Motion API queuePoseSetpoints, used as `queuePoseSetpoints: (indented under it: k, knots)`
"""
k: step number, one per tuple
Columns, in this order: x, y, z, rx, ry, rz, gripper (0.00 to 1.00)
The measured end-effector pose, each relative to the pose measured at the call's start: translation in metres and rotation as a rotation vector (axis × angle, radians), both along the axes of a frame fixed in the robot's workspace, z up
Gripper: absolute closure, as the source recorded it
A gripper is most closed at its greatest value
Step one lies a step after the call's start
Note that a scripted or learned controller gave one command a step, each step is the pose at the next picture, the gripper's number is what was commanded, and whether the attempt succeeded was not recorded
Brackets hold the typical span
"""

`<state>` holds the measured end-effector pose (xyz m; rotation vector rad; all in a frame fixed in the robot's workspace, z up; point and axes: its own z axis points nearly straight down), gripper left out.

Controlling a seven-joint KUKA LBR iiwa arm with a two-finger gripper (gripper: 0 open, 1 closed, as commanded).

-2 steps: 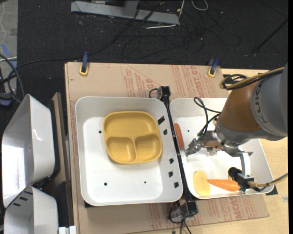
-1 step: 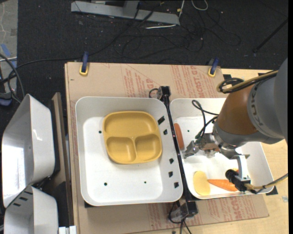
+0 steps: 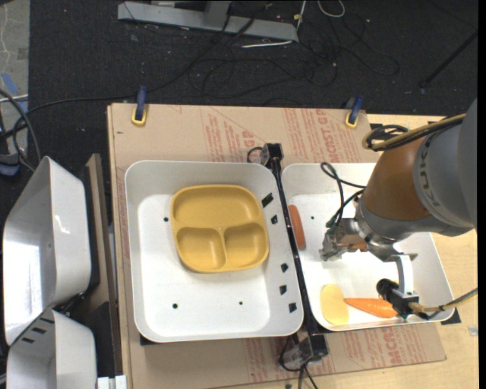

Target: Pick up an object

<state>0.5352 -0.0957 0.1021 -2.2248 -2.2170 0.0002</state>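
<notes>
A brown cardboard sheet [image 3: 228, 129] printed with red lettering covers the bench, held at its far edge by two yellow clamps [image 3: 139, 115]. Beyond it lies dark floor [image 3: 76, 53] crossed by black cables [image 3: 190, 64], with a grey metal bar [image 3: 205, 19] at top. White containers [image 3: 42, 235] stand at left.

Brown cardboard-covered surface [image 3: 228, 129] with red print, two yellow-handled clamps [image 3: 139, 114] on its far edge, left white bin [image 3: 144, 304] and right white bin [image 3: 437, 262] side by side on it, touching along their inner walls
</notes>
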Motion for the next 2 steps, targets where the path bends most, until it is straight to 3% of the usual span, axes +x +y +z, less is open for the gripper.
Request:
queuePoseSetpoints:
  k: [2]
  knots:
    - [0.011, -0.01, 0.122, -0.002, -0.007, 0.006, 1.0]
